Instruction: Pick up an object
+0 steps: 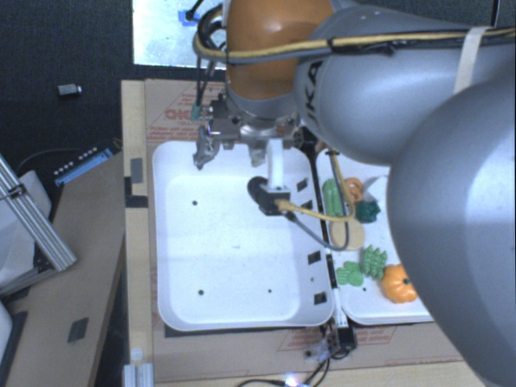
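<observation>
Gripper hung over upper part of shallow white left bin, fingers spread, nothing between them.

Candidate was green elongated plastic toy, lying in shallow white right bin, centre-right of frame, just beside dividing wall.

Judged light, stiff, smooth, maybe slippery. Best pinched across narrow width, mid-length.

Crowding: orange ring-shaped piece just beside it, small dark green lump near, tan flat paddle-like piece below. Wall likely left little finger room.

Orange rounded toy lay well apart, lower right.

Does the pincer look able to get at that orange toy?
Probably yes: the orange toy lies uncovered in the right bin, though the pincer hangs over the left bin and must cross over.
</observation>
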Controlling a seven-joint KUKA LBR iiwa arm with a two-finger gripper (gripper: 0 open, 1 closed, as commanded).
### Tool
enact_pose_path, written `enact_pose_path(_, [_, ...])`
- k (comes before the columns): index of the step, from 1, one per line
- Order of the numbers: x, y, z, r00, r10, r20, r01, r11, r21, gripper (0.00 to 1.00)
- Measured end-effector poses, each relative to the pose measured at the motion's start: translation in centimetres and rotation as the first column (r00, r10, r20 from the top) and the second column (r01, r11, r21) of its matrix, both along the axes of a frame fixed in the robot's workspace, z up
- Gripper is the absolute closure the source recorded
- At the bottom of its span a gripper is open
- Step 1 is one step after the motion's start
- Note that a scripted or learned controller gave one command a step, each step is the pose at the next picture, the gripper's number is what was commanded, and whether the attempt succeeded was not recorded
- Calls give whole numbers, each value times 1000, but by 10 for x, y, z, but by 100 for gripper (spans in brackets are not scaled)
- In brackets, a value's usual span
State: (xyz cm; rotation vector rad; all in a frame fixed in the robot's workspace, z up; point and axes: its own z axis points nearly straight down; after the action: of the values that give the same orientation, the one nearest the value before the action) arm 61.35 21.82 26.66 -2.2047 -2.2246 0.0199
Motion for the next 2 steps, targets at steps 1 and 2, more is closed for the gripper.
enact_pose_path(1, [47, 16, -191, 1000, -4, 12, 4, 1000, 1, 0])
enact_pose_path(2, [50, 16, -170, 1000, -6, 18, 6, 1000, 5, 100])
